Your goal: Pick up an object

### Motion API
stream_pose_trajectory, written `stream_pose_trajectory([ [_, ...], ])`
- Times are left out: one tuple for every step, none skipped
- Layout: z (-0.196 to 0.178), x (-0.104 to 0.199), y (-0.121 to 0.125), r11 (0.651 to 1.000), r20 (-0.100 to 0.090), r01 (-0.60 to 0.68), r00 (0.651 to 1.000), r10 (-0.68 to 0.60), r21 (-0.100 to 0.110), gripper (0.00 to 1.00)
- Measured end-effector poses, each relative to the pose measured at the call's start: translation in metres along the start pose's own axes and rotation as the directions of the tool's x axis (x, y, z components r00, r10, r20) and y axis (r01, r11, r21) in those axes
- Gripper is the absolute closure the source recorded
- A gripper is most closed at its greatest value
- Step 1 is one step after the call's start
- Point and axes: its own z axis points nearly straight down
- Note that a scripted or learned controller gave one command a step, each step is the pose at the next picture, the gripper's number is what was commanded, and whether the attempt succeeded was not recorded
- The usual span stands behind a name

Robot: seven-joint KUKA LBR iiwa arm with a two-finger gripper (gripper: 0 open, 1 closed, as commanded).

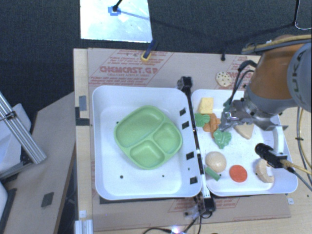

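- The bench top is covered by a tan sheet printed with red lettering, and two white bins sit on it side by side.
- Beyond the bench lies dark carpet with a shiny square panel resting on it. A silver framing bar slants in at the left edge.
- The left bin holds a pale green divided plate, turned askew to the bin walls.
- The right bin holds toy foods: a yellow block, an orange piece, a green leafy piece, a beige egg-shaped ball and a red disc.
- A speckled cookie lies on the sheet just behind the right bin.
- The gripper hangs over the middle of the right bin, just beside the orange piece and above the green leafy piece. It may be touching one of them, but the slanted view does not settle it.
- From this angle I cannot tell whether the gripper is open or closed.
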Motion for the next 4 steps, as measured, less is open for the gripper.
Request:
stream_pose_trajectory([
  [0.005, 0.053, -0.006, 1.000, 0.000, 0.001, 1.000, -0.001, 0.000, 1.00],
  [-0.012, 0.101, -0.028, 1.000, 0.000, 0.001, 1.000, -0.001, -0.001, 1.00],
  [-0.010, 0.110, -0.032, 1.000, 0.001, -0.002, 1.000, 0.002, -0.001, 1.00],
  [-0.013, 0.120, -0.023, 1.000, 0.000, -0.002, 1.000, 0.002, -0.001, 1.00],
])
